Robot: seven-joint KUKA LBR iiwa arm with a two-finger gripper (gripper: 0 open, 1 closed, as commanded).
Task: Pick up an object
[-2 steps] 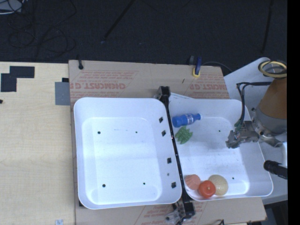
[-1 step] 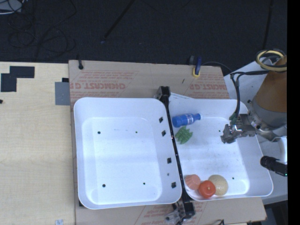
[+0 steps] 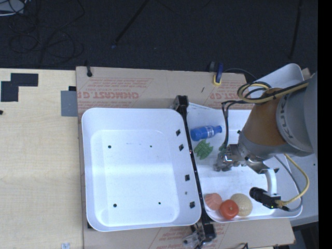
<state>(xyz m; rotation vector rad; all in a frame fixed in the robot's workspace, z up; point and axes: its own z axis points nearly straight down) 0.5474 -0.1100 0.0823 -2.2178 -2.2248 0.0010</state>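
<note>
- Arm [image 3: 280, 123] reaches in from the right, over the right bin [image 3: 236, 219].
- Gripper [image 3: 224, 161] sits low in that bin, just right of a green item [image 3: 203, 150]; can't tell its state, nothing seen in it.
- Blue bottle [image 3: 205, 133] lies just above the green item.
- Near edge: pink piece [image 3: 212, 201], red ball [image 3: 229, 209], cream ball [image 3: 243, 203], touching in a row.
- Left bin [image 3: 135, 121] beside it.
</note>
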